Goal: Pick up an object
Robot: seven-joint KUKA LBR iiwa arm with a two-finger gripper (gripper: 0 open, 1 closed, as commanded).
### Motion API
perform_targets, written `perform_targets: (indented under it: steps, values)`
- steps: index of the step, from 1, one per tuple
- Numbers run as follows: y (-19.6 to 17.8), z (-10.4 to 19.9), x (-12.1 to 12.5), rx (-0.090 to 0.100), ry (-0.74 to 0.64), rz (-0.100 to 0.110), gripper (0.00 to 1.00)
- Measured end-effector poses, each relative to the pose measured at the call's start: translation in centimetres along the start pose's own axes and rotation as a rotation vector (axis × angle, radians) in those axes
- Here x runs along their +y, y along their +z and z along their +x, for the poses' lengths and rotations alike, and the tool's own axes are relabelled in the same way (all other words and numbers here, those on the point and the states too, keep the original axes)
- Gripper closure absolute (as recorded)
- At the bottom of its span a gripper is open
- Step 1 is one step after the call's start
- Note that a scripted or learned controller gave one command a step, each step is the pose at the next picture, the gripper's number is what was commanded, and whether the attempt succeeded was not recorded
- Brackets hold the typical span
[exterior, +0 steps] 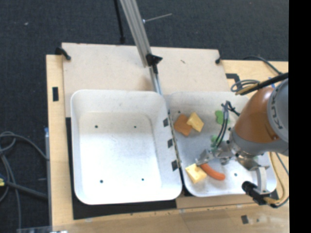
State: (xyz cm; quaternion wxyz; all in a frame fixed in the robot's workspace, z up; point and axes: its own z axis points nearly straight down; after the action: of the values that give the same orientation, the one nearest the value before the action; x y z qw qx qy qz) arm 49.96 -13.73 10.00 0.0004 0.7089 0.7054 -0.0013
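A light wooden bench (56, 130) is seen across the frame's middle. Two shallow white bins are borne on it side by side: the left bin (121, 147) and the right bin (206, 103), over a pale board (107, 67).

A metal pole (137, 27) slants above dark carpet (29, 23), cables (14, 164) lying left

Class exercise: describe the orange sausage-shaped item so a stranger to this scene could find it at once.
Start at the right-hand white bin, under the arm. Near its front edge, the orange sausage-shaped item lies beside a pale yellow block. It alone is long, rounded and reddish-orange; the other pieces are chunky.
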Motion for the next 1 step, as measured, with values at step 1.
perform_targets:
  steps: [1]
  values:
    - [-1.18, 0.10, 0.23, 0.003, 0.005, -0.008, 1.00]
